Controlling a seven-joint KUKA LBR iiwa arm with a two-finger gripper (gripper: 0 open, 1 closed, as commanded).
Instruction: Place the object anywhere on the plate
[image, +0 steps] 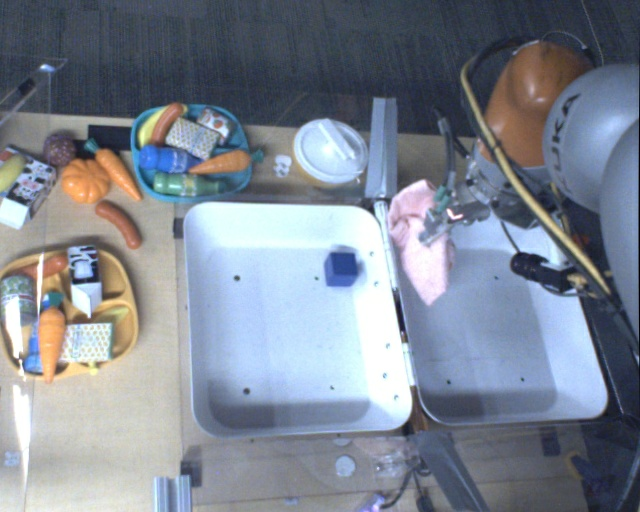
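The big grey arm (590, 130) fills the upper right. Two white bins: the left bin (290, 400) holds a small blue block (342, 268). The claw (440, 222) grips a pink cloth (420, 250) hanging over the right bin (520, 390).

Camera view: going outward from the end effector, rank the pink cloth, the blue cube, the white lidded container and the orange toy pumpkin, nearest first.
From the end effector:
1. Pink cloth, right at it, on the right bin's left edge.
2. Blue cube, in the left bin.
3. White lidded container, behind the left bin; close to the cube's distance.
4. Orange toy pumpkin, far left on the bench.
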